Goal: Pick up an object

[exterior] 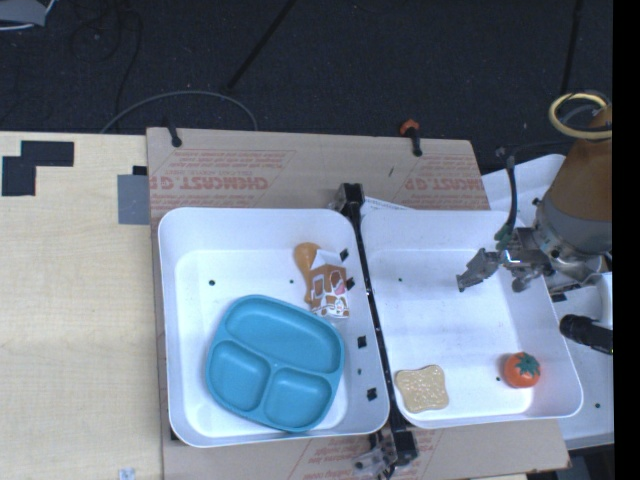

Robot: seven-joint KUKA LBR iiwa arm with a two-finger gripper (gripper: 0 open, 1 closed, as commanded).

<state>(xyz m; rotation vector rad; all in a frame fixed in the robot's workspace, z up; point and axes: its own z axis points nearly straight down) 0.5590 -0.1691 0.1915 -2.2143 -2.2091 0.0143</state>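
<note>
One cracker (pixel 421 388), one tomato (pixel 520 369), one blue tray (pixel 274 363).

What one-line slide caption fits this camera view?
Gripper open over right bin holding tomato and cracker; blue tray in left bin.

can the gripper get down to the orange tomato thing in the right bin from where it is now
Probably yes. The gripper hangs over the right bin, and the tomato sits alone near the front right corner, apart from the cracker. Only the nearby bin wall might crowd the fingers.
</note>
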